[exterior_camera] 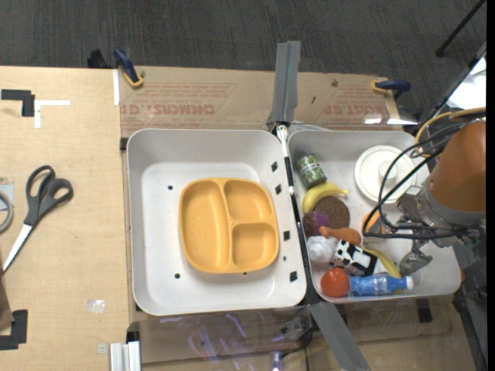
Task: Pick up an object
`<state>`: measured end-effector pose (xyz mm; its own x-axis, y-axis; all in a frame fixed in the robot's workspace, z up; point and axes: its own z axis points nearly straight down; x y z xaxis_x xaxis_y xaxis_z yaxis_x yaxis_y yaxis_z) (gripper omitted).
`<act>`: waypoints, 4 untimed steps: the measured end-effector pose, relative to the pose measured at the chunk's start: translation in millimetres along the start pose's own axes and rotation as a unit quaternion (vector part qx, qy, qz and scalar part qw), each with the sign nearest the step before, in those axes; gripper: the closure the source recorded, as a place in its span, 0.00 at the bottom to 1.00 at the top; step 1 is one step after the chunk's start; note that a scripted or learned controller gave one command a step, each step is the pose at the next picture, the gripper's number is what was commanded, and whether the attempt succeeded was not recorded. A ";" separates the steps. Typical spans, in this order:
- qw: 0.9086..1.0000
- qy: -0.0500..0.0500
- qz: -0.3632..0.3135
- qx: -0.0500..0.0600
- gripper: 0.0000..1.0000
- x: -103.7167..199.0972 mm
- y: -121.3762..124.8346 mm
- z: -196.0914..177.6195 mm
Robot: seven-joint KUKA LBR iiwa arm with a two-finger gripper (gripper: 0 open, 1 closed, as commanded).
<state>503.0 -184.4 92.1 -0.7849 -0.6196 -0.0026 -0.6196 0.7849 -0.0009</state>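
My gripper (415, 259) hangs low over the right bin (346, 154), near its right front corner. The arm's orange band (462, 168) is above it at the right edge. Just left of the gripper lie a blue bottle (379, 285), a red ball (335, 282), a black-and-white toy (355, 258) and a yellow strip (384, 261). Further back in the same bin are a banana (322, 196), a brown disc (329, 211), a green can (311, 170), a crumpled white piece (319, 249) and a white round lid (380, 172). Nothing shows in the gripper's grasp.
The left bin (155, 207) holds a yellow divided plate (229, 225). Scissors (37, 199) lie on the wooden bench at the far left. Black cables (398, 184) loop from the arm over the right bin. Cardboard (201, 103) lies behind both bins.
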 end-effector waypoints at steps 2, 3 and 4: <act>0.982 -0.001 0.190 0.002 0.00 -113.3 6.2 -0.7; 0.986 -0.001 0.169 0.002 0.00 -41.2 -46.5 -11.7; 0.981 0.000 0.192 0.000 0.00 -77.2 5.7 0.1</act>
<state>560.0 -132.2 92.2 -0.9606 -0.2781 -0.0030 -0.2781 0.9606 0.0007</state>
